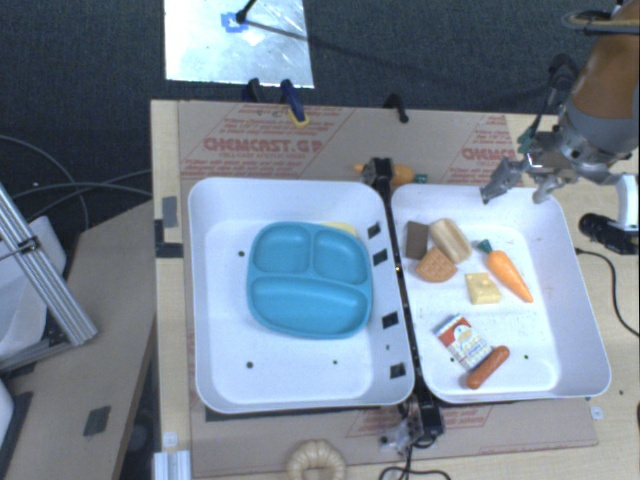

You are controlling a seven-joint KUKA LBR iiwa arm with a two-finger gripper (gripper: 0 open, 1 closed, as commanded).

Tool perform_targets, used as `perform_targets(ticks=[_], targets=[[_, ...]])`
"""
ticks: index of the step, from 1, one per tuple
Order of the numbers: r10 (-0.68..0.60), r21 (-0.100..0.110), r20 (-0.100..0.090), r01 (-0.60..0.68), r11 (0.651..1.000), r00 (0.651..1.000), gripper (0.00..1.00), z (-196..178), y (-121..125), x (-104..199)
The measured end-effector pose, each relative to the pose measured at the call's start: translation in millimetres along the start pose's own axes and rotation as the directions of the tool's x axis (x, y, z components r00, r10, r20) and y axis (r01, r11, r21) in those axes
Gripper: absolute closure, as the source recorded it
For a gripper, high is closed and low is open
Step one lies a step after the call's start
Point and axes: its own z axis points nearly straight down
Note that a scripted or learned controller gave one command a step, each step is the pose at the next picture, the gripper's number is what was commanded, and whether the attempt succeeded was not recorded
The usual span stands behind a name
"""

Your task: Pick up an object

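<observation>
1. Over on the left bin (pixel 215 268), a blue divided plate (pixel 308 278) lies flat in the middle, with a sliver of something yellow peeking out at its far edge. Nothing there is near the tool.

2. Crossing the black hinge strip between the bins, we reach the right bin (pixel 570 353), where the candidates lie: a brown block (pixel 416 239), a tan bread roll (pixel 450 239) touching it, and a round orange cracker (pixel 436 265) just in front of both.

3. Further right: a yellow cheese wedge (pixel 484 288), a carrot (pixel 508 273) lying at a slant with its green tip toward the far side, then nearer the camera a small red-and-white carton (pixel 461 339) and a sausage (pixel 487 366) beside it.

4. Up at the far right corner of that bin hovers the tool (pixel 523 180), its two fingers spread apart with nothing between them, raised above the bin's far rim.

5. My read: this is the approach step, no pick made yet. The bread roll and the carrot lie closest, both nearer the camera than the tool and well apart from it.

6. Next move calls for choosing one item, travelling in over the bin, lining the spread fingers across its narrow side, and descending. The carrot stands clear of its neighbours; the roll is crowded by the block and cracker, which could foul a finger.
</observation>
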Motion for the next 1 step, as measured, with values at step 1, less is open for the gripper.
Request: perform_targets(ticks=[1], targets=[[0.001, 0.004, 0.0, -0.001, 1.0, 1.0, 0.0, 62.7, -1.0, -0.9]])
